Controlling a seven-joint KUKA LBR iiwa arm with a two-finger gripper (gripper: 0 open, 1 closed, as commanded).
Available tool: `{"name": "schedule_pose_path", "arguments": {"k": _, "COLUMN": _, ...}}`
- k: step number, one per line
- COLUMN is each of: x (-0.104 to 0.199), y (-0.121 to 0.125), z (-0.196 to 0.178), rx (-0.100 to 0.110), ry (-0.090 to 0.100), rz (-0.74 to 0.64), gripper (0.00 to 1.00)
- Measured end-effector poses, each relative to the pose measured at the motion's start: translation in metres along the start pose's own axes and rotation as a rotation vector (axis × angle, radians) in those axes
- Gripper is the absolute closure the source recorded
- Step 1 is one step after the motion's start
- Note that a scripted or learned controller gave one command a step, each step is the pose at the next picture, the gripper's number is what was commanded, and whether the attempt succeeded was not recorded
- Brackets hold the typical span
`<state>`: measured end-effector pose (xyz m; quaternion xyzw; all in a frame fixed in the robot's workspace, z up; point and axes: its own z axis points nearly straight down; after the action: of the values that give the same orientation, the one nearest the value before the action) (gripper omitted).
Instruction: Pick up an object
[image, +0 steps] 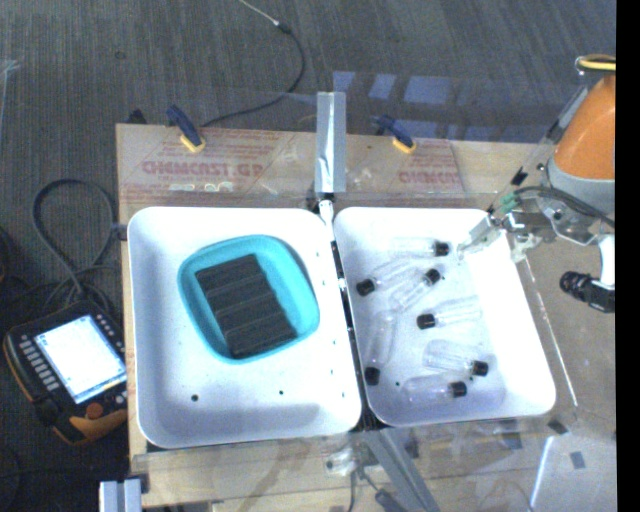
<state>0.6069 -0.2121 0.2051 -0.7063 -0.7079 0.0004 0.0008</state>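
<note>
Several clear vials with black caps lie scattered in the right bin (530, 330): one near the far wall (418, 246), one in the middle (450, 316) and one near the front (432, 386). In the left bin (160, 370) a blue tray (198, 300) holds a black ridged block (244, 304). My gripper (482, 234) hangs over the right bin's far right corner, just right of the far vial. The grey arm with its orange band (590, 140) comes in from the right above it.
A metal divider post (330, 140) stands at the back between the bins. Two blue-and-yellow clamps (184, 126) (394, 134) hold the wooden board. A teach pendant (68, 362) and cables lie on the floor to the left.
</note>
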Motion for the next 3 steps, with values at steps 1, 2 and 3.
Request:
{"name": "schedule_pose_path", "arguments": {"k": 1, "x": 0.002, "y": 0.006, "z": 0.105, "rx": -0.002, "ry": 0.000, "rz": -0.110, "gripper": 0.00}}
{"name": "schedule_pose_path", "arguments": {"k": 2, "x": 0.072, "y": -0.011, "z": 0.115, "rx": -0.013, "ry": -0.006, "rz": -0.170, "gripper": 0.00}}
{"name": "schedule_pose_path", "arguments": {"k": 3, "x": 0.072, "y": -0.009, "z": 0.104, "rx": -0.018, "ry": -0.006, "rz": -0.169, "gripper": 1.00}}
